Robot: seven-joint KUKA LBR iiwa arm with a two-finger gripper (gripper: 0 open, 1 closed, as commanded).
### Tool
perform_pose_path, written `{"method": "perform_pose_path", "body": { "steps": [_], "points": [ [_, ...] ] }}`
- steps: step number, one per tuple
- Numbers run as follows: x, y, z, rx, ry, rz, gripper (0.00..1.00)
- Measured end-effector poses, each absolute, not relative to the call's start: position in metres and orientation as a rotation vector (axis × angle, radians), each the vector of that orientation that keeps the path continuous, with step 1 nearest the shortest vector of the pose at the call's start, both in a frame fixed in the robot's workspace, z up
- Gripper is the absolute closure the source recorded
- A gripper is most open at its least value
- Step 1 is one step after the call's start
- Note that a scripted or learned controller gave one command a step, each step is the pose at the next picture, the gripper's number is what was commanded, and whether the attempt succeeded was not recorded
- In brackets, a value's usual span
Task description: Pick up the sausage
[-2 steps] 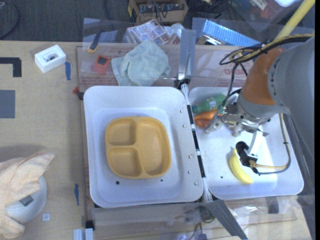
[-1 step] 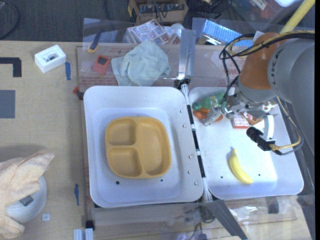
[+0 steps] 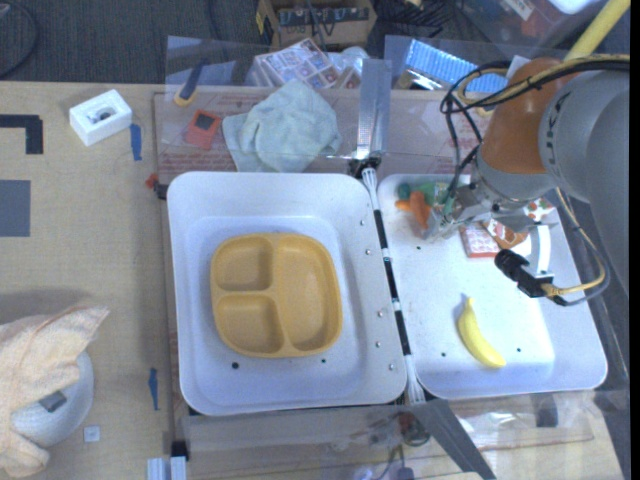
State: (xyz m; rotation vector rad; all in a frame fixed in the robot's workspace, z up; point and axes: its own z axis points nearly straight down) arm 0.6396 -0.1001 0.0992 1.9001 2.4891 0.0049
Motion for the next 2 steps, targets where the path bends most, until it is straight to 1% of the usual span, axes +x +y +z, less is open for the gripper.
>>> {"method": "perform_pose_path", "body": {
  "steps": [1, 2],
  "points": [
    [0.667, -0.057, 0.186, 2.237, 2.199, 0.001, 1.00],
    [0.667, -0.024, 0.200, 2.386, 2.038, 0.002, 1.00]
  ]
}}
